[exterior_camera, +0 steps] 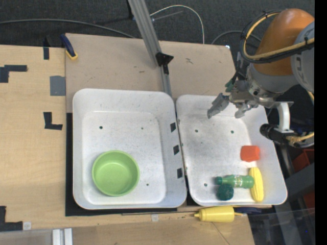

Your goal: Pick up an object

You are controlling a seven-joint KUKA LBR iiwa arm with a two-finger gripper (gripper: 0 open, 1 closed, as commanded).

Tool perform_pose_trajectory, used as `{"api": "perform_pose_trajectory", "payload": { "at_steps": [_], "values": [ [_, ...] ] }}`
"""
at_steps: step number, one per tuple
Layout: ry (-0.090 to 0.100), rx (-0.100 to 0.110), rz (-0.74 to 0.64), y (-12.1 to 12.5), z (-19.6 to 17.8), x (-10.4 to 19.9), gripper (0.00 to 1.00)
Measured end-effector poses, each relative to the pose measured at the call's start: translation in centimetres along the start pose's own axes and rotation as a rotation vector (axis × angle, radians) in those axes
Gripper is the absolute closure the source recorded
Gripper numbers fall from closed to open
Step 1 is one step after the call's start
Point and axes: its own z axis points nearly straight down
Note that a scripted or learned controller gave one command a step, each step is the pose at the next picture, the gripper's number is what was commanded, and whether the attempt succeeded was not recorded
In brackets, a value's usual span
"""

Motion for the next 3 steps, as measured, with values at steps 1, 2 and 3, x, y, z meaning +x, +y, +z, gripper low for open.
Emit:
{"api": "perform_pose_trajectory", "payload": {
  "at_steps": [1, 2, 3],
  "values": [
    [0.000, 0.000, 0.000, 0.0, 0.0, 0.0, 0.00],
    [0.000, 0.007, 0.001, -0.4, 6.4, 0.4, 0.00],
    [0.000, 0.008, 0.001, -1.6, 12.2, 0.6, 0.00]
  ]
}}
